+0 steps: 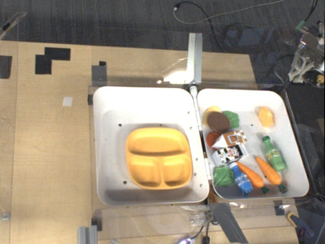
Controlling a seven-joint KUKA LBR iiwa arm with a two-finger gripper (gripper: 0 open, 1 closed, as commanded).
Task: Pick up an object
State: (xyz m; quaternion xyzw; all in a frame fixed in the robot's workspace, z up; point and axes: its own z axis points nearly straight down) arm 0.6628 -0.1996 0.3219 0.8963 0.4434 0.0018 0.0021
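Gripper [306,60] sits off the bench, beyond the far right corner of the right bin [289,117]; can't tell if it's wide or narrow, holds nothing visible. All pickable items lie nearer the camera and left of it, well apart. Closest: one pale orange lump [266,116]. Farther: one green bottle [273,154], two tapered carrots [268,171], one blue bottle [241,179], one printed carton [229,146], one brown disc [217,120]. Farthest, in the left bin [104,136]: one glossy yellow three-compartment tray [159,156].
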